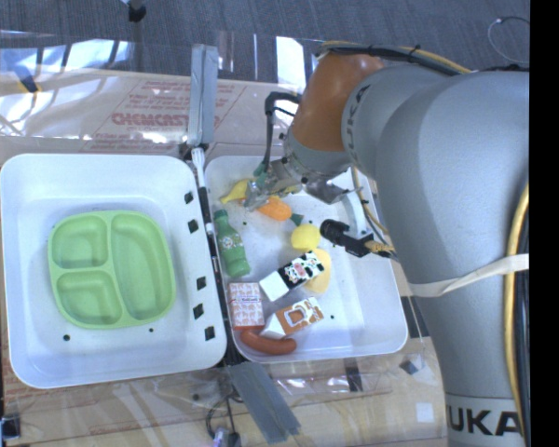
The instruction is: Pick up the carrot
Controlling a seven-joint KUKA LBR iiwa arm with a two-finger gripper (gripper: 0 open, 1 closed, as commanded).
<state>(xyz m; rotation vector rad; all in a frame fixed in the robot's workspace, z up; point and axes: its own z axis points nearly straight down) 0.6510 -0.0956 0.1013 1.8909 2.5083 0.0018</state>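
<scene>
Camera view, looking down at a slant. Two shallow white bins are seen side by side on the bench. In the left bin (19,277) a light-green divided plate (112,268) with three compartments is laid flat, near the middle.

The right bin (377,329) is occupied by toy food items. The carrot (276,209), orange with a small dark-green top at its right end, is found in the upper part of this bin, just below the gripper. A yellow banana-like piece (235,193) is placed to the carrot's left, near the bin's upper left corner. A green bottle (230,246) is laid along the bin's left wall. A yellow lemon (306,238) is seen below and right of the carrot. A black-and-white cow-patterned carton (298,272) is laid aslant across the centre, touching a pale yellow piece beside it. Near the lower edge, a pink-labelled small box (246,304), an orange-and-white packet (299,316) and a red-brown sausage (269,345) are grouped closely.

The grey arm, with its orange band (331,101), is reached in from the right. The gripper (261,190) is lowered at the carrot's upper left end; how wide it stands, and whether the carrot is grasped, cannot be told.
</scene>
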